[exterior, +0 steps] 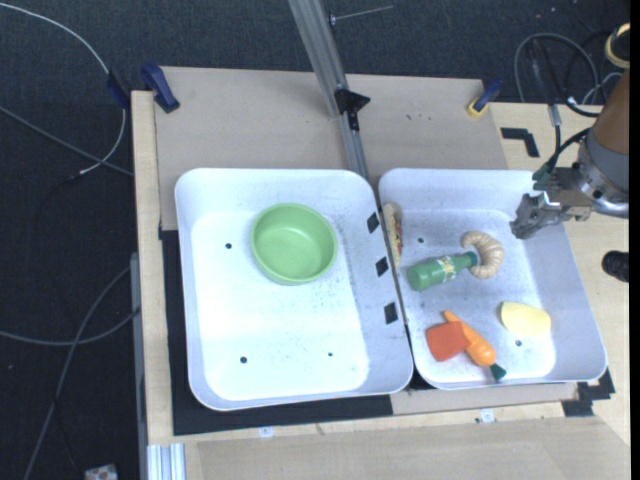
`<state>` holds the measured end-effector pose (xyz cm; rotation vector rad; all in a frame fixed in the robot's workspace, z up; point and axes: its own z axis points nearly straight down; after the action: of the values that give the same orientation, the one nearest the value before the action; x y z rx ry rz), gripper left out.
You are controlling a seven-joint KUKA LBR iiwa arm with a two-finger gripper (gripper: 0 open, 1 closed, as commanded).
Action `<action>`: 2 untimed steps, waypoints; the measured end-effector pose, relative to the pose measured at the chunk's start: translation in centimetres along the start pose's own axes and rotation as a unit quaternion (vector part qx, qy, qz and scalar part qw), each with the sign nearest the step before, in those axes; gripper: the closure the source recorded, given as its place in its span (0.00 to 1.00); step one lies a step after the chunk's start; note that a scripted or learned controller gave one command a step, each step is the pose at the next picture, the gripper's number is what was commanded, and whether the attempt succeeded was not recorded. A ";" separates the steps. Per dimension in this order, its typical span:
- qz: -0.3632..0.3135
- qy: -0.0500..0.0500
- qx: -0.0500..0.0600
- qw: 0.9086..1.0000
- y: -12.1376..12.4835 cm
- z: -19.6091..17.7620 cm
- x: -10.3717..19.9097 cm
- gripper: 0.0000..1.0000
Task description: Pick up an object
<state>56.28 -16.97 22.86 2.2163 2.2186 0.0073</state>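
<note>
The right bin (560, 268) holds a green bottle (438, 270) lying on its side near the middle. A tan ring-shaped pastry (487, 251) touches the bottle's cap end. A pale yellow lemon-like piece (525, 318) lies toward the front right. An orange carrot-like toy (464, 341) rests at the front. A long tan stick (393, 233) leans along the bin's left wall. My gripper (528, 218) hovers over the bin's right rear part, apart from all the objects, with nothing seen in it.
The left bin (215, 348) holds a green bowl (293, 243). A metal pole (325, 58) slants in from the top and ends between the bins. Blue and yellow clamps sit at the bench's rear corners. Cables lie at the right.
</note>
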 end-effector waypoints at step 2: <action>-0.003 0.004 0.007 1.000 -0.7 -0.9 5.2 1.00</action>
<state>55.54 -11.74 23.70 2.2214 2.2350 0.0022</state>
